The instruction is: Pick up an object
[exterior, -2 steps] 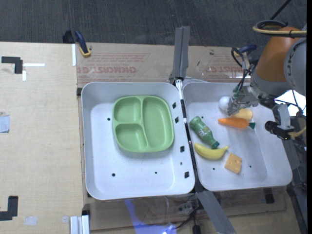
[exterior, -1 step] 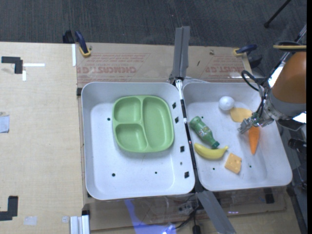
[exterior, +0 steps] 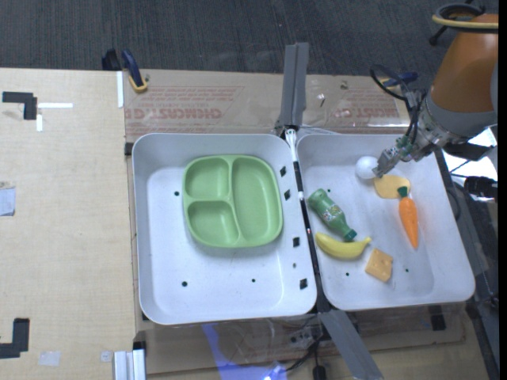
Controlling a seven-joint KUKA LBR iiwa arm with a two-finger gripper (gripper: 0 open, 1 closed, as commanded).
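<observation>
The right bin holds a white ball, a yellow pear-like piece, an orange carrot, a green bottle, a banana and a tan cheese-like block. My gripper hangs over the bin's far side, its tips just right of the white ball and above the yellow piece. Nothing shows between its fingers.
The left bin carries a green divided plate. A grey divider bar runs between the bins at the back. Cardboard lies behind the bins and a wooden bench top spreads to the left.
</observation>
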